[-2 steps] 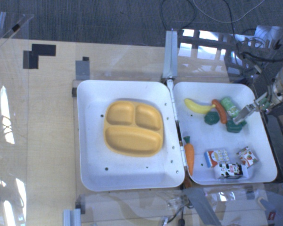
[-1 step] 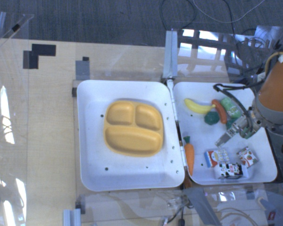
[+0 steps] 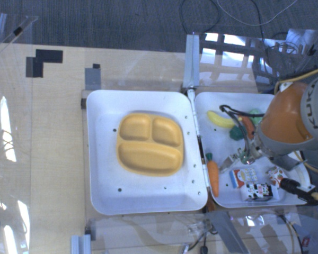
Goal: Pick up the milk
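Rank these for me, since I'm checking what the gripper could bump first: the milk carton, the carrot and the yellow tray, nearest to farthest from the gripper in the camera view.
From the gripper:
1. Milk carton, just below it in the right bin.
2. Carrot, at that bin's left wall.
3. Yellow tray, in the left bin.

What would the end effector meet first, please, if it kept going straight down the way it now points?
Probably the milk carton, lying flat on the right bin floor just below the end effector. Depth is hard to judge from this slanted view, so it may land on the carton's upper edge.
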Available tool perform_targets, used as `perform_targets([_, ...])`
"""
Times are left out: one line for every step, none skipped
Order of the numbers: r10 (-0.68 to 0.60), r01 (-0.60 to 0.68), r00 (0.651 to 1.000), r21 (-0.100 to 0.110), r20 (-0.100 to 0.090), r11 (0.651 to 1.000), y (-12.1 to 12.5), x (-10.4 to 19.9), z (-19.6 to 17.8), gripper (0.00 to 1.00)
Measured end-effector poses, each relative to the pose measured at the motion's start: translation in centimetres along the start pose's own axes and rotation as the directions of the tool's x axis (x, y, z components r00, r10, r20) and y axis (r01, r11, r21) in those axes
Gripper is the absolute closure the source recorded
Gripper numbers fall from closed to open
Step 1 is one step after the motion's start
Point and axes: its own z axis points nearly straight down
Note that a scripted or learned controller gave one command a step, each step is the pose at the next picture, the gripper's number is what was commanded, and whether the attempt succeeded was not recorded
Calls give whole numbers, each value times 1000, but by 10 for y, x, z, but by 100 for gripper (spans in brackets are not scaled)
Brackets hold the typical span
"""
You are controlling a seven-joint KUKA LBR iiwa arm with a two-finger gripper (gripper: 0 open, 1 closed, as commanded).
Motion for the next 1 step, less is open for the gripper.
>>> perform_targets([-278,278,961,1,-2,961,-45,-23,-108,0])
